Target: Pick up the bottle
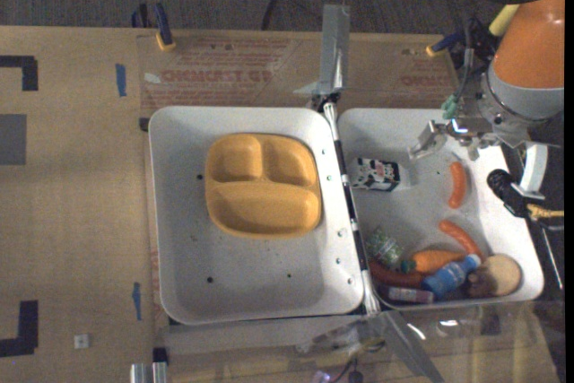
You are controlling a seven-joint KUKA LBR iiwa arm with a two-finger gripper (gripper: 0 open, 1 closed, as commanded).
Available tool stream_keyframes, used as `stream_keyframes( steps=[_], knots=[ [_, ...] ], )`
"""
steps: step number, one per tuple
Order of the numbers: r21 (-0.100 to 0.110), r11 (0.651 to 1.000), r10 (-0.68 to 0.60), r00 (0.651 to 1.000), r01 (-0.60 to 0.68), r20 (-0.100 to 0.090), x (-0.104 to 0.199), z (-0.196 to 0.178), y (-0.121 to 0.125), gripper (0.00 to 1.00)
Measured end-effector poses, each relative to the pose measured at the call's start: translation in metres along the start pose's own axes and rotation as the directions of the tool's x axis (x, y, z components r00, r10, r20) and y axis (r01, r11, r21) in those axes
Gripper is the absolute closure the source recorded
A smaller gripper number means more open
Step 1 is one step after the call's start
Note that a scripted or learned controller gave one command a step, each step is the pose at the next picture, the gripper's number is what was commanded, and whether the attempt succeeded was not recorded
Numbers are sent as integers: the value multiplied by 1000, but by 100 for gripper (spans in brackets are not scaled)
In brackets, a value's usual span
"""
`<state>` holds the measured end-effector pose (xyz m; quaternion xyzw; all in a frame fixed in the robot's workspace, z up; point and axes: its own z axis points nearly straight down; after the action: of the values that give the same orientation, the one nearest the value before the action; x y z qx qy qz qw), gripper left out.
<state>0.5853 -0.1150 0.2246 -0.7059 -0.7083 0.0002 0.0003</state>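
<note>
Camera view: blue bottle (451, 274) is lying tilted near the right bin's (395, 126) front edge, w/ an orange carrot (436, 259) touching it and a brown round item (502, 274) just beside, toward the front-right corner. Gripper (443, 137) is hovering over the bin's back-right part, well apart from the bottle; jaws are standing apart, nothing between them. Yellow divided tray (264, 185) is sitting in the left bin (179, 220).
</note>
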Motion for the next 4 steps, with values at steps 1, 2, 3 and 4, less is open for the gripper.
stream_keyframes(
  steps=[1,2,3,4],
  knots=[
    [-1,999,-36,999,36,0,-43,125,19,0],
    [-4,999,44,999,-44,-5,-77,138,72,0],
    [-5,998,60,998,-60,2,-98,77,83,0],
    [-1,990,138,990,-138,0,-99,70,25,0]
  ],
)
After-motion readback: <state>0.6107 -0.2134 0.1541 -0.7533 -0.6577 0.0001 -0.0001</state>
